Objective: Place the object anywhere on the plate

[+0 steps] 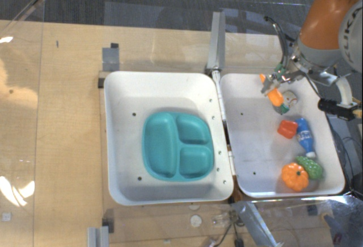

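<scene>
A teal plate (177,146) with three compartments lies in the left bin (122,126). In the right bin (249,143), my gripper (275,82) is low over the far end. Directly beneath it lies an orange carrot-like piece (275,97). A small orange tip pokes out on the gripper's far left side. Whether the gripper grips the piece is hidden by its own body. The gripper is far to the right of the plate, across the wall between the bins.
Next to the orange piece lies a small grey-white item (290,100). Farther toward the front of the right bin are a red block (287,129), a blue-and-white bottle (304,137), a green item (312,166) and an orange pumpkin (295,176).
</scene>
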Controlling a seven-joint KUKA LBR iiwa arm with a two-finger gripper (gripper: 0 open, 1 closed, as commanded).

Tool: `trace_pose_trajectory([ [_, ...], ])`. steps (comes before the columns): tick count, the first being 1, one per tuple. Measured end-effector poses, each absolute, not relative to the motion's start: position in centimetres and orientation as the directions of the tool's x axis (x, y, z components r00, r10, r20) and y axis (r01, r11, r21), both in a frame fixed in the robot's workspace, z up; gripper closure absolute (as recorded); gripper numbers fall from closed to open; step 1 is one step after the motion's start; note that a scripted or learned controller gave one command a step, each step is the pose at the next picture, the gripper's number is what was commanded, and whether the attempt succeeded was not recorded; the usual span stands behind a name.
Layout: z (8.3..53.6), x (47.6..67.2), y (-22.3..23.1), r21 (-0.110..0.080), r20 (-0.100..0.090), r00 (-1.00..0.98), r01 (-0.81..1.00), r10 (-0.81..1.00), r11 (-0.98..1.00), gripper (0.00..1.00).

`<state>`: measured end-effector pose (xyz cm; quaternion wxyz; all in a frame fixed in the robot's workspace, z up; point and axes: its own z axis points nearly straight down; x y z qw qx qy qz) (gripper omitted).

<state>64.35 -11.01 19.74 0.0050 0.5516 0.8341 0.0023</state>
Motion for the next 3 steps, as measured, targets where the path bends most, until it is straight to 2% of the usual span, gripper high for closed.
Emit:
trace_pose_trajectory([
  [1, 18.6, 60.2, -4.9, 0.006, -0.002, -0.456, 0.890, 0.890, 0.456, 1.00],
  [2, 18.5, 56.6, 3.7, 0.005, 0.000, -0.096, 0.995, 0.995, 0.096, 1.00],
  [3, 18.5, 56.6, 3.7, 0.005, 0.000, -0.096, 0.995, 0.995, 0.096, 0.00],
])
